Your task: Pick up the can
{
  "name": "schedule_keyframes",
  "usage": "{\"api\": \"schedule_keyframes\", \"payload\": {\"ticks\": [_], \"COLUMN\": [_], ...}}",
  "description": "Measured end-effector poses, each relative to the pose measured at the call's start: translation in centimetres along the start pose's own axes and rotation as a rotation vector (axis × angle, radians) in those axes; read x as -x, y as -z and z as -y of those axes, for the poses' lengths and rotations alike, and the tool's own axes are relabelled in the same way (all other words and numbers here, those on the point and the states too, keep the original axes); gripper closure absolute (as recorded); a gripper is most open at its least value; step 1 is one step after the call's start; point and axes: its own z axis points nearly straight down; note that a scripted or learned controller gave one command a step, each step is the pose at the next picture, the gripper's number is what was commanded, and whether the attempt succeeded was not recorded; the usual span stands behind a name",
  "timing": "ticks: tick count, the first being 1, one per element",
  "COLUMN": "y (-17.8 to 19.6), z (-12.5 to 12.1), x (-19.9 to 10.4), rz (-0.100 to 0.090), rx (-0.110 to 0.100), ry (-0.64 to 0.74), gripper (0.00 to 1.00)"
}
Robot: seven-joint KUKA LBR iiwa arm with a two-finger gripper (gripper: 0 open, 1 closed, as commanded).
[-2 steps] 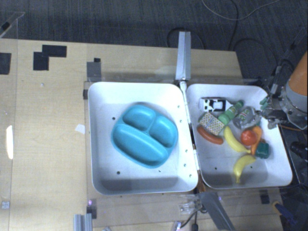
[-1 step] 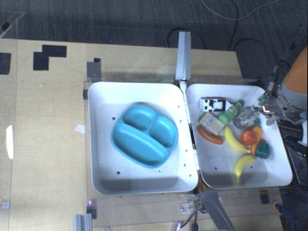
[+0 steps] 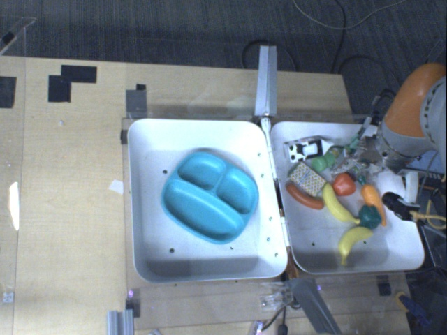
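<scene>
The can [image 3: 305, 149], a small black-and-white object, seems to lie on its side at the far left corner of the right bin [image 3: 398, 253]. My gripper [image 3: 355, 158] hangs low over the far middle of that bin, to the right of the can, just above a green toy [image 3: 320, 163] and a red tomato [image 3: 343, 184]. The grey arm with its orange band [image 3: 412, 110] reaches in from the right. Nothing shows between the can and the gripper that links them; they are apart.
The right bin also holds a checkered block [image 3: 307, 179], a hot dog [image 3: 304, 197], two bananas [image 3: 337, 205] [image 3: 353, 239], a carrot [image 3: 372, 197] and a teal piece [image 3: 369, 217]. A blue divided plate [image 3: 209, 195] lies in the left bin [image 3: 140, 187].
</scene>
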Motion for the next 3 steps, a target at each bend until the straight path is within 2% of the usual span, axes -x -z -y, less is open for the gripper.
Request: {"api": "schedule_keyframes", "payload": {"ticks": [1, 2, 3], "y": [0.0, -0.3, 0.6], "z": [0.7, -4.3, -4.4], "x": [0.1, 0.2, 0.0], "rz": [-0.001, -0.005, -0.005], "rx": [0.000, -0.063, -0.064], "ry": [-0.032, -0.036, -0.028], "gripper": [0.00, 0.00, 1.00]}}
